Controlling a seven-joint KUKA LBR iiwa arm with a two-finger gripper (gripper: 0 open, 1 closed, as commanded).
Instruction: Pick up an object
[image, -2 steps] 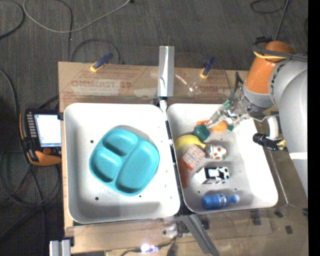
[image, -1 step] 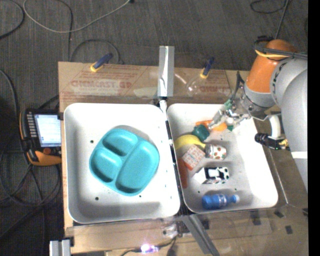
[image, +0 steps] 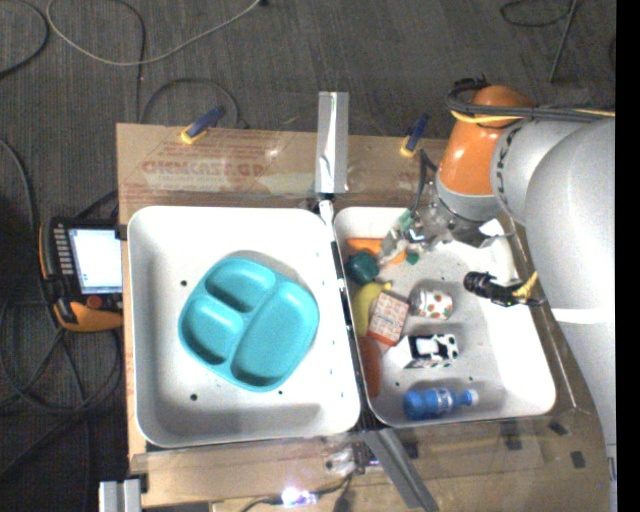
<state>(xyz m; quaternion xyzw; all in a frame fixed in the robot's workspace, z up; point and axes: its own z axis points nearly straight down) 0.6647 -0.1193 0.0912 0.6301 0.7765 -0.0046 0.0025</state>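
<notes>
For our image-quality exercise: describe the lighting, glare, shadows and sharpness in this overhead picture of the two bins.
Camera view: even, bright light washes out the white bins; the teal divided plate casts a faint shadow; glare glints near the bottom edge; the dark floor stays dim; the tool and the small items around it look soft and hard to resolve, while the blue bottle reads clearly.
</notes>
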